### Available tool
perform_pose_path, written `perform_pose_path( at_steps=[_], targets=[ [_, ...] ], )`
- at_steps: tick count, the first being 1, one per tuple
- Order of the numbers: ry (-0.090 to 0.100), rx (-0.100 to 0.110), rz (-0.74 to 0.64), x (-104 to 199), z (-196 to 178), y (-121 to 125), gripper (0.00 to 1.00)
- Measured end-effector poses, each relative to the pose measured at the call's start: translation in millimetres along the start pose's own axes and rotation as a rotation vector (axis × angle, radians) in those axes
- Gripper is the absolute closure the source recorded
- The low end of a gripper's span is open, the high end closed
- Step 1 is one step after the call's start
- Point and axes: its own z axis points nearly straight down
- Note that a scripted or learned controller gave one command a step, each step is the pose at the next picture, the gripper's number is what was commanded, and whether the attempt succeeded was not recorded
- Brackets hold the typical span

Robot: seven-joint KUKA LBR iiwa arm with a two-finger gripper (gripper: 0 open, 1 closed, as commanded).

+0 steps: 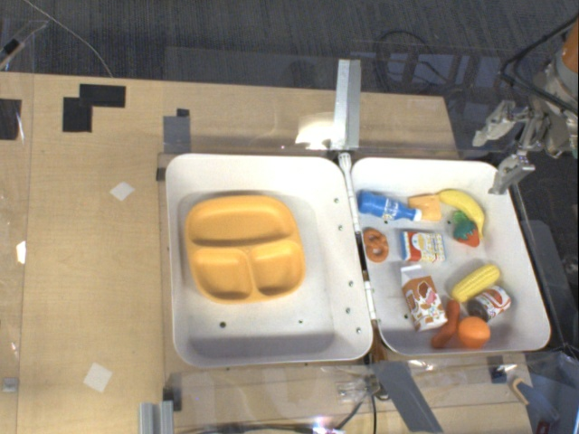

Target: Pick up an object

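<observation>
Dark grey carpet runs along the top, and below it sits the pale wooden tabletop (81, 269) carrying two shallow white bins side by side. The left bin (258, 337) takes up the most room, and lying flat in it is a big yellow divided tray (244, 247) with three compartments. The right bin (534, 319) is the busy one, crowded with small items. Along its top edge lies a blue bottle (384, 207) on its side, and just right of that a banana (463, 208) curves beside a small red and green toy (467, 231). Below the bottle there's a white and red carton (423, 246), with a brown pretzel (375, 244) to its left near the bin's wall. Lower down a brown snack box (421, 300) lies tilted, an ear of corn (476, 281) lies right of it, a dark can (490, 305) touches the corn, and an orange (473, 332) rests at the bottom edge. Up at the right, the arm's end effector (511, 152) hangs over the right bin's upper right corner, above everything and gripping nothing; whether its fingers are apart or together, I can't tell from here.
</observation>
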Motion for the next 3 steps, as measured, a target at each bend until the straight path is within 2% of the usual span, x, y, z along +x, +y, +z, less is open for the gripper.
perform_pose_path(
  at_steps=[1, 2, 3],
  targets=[
    [0.013, -0.007, -0.024, 49, 153, 111, 0.00],
    [-0.019, 0.003, 0.333, 17, 181, 1, 0.00],
    [-0.021, -0.009, 0.842, -1, 184, 80, 0.00]
  ],
)
